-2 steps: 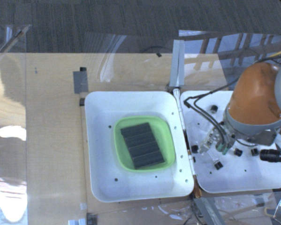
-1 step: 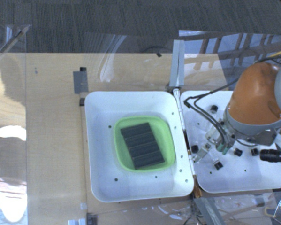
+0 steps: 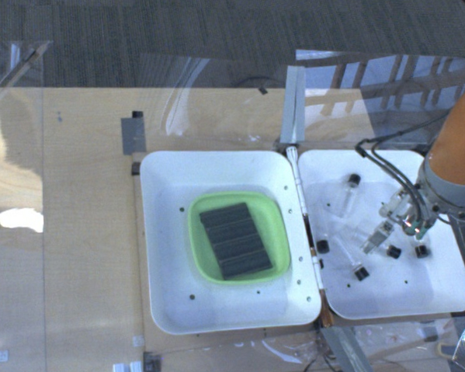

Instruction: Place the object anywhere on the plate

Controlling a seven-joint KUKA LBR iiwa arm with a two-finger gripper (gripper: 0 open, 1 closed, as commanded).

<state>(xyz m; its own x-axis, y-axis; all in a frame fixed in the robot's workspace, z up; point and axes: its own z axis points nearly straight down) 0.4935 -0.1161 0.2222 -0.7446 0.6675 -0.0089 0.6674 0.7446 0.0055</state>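
Note:
A green square plate (image 3: 198,236) sits in the middle of the left white bin (image 3: 163,224). A dark grey ribbed block (image 3: 235,240) lies flat on the plate, turned slightly askew. My gripper (image 3: 377,237) hangs low over the right bin (image 3: 448,287), well to the right of the plate and apart from the block. Nothing shows in its grasp. The arm's orange band (image 3: 458,150) is at the right edge.
Several small black pieces (image 3: 361,273) and clear plastic bits (image 3: 344,203) are scattered across the right bin's floor, close around the gripper. A grey divider post (image 3: 294,108) stands behind the seam between the bins. Cables (image 3: 387,165) loop from the wrist.

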